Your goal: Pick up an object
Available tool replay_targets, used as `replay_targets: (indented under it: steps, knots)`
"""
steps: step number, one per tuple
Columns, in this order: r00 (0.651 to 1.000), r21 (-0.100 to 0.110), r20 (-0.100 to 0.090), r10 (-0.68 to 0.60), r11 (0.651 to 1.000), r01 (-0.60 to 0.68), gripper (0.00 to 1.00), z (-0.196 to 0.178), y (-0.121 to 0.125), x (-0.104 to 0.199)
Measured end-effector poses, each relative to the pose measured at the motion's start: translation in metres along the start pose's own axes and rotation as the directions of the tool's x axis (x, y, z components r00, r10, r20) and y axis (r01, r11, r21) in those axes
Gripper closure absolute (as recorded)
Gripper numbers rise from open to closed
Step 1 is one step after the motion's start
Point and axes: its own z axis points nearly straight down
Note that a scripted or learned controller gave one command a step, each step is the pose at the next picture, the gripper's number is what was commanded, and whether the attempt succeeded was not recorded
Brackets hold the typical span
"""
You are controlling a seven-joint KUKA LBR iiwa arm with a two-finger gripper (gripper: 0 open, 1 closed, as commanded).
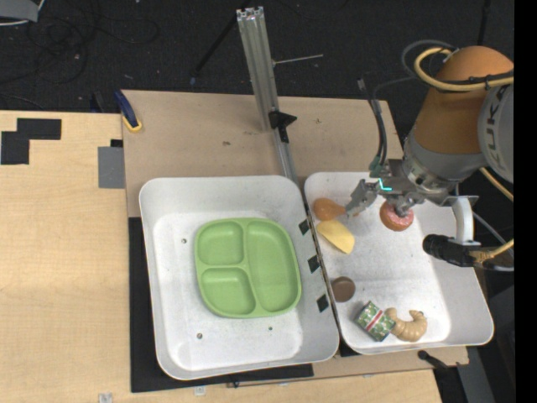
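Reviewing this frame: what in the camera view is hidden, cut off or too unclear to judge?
- The hand: whether it grips anything is unreadable; the wrist above crowds it.
- Reddish object: its upper part is covered by the hand, so contact is unclear.
- Orange item: partly behind the yellow piece.
- Green packet: print too small to read.
- Arm: cut off at the right.

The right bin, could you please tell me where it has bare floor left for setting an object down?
In the right bin, bare floor lies in the middle, bordered by the yellow piece, the brown disc and the green packet. The top is crowded: gripper, orange item and red object. The left bin offers margins around the green divided plate.
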Motion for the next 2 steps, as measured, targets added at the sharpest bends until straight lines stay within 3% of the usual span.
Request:
replay_targets:
  steps: [1,2]
  knots:
    - [1.000,-0.002,0.000,0.000,1.000,0.000,0.00,-0.001,0.000,0.000]
    - [1.000,0.007,-0.001,0.001,1.000,-0.001,0.00,0.064,-0.001,0.003]
